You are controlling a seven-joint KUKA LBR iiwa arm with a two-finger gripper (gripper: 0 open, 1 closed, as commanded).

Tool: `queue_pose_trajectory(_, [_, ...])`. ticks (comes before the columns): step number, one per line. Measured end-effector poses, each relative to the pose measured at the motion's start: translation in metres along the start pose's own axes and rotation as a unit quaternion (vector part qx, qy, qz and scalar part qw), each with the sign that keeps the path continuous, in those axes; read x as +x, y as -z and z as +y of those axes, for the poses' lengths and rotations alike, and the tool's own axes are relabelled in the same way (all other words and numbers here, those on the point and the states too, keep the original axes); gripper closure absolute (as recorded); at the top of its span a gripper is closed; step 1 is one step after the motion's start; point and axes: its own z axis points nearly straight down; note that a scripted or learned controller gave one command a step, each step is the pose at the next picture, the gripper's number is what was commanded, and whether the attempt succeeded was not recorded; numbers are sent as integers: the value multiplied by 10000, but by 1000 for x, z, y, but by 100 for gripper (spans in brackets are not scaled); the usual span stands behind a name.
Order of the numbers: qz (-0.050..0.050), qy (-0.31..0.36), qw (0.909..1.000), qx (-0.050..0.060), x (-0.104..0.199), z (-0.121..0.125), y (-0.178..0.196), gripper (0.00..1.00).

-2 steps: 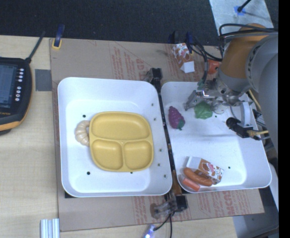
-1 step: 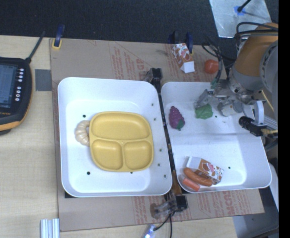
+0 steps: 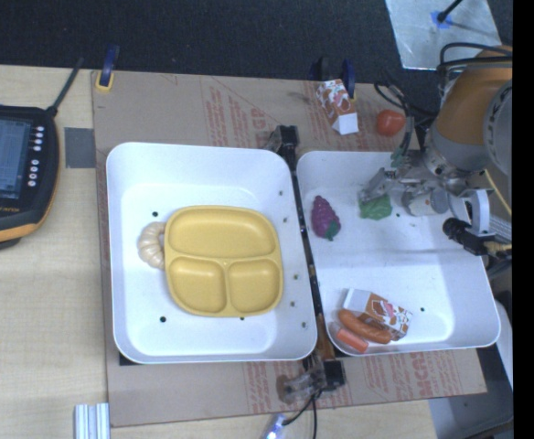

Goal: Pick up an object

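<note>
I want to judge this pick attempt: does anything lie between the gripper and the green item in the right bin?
Nothing visible does. The gripper is right at the green item in the right bin; the purple grapes lie off to its left.

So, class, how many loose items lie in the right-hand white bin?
4: purple grape bunch near the left wall, green item by the gripper, small printed carton and orange hot dog at the front. Others may hide under the arm.

Bright, even light from overhead; both white bins (image 3: 203,337) glare nearly to blank, detail washing out on their floors. Shadows fall soft and short. Upper frame drops into dark. Slightly soft focus throughout, the arm (image 3: 473,108) at right blurry.
</note>
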Motion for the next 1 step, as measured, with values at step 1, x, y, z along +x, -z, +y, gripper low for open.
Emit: queue_pose_trajectory(1, [-124,-37,9999,7,71,5,-2,0])
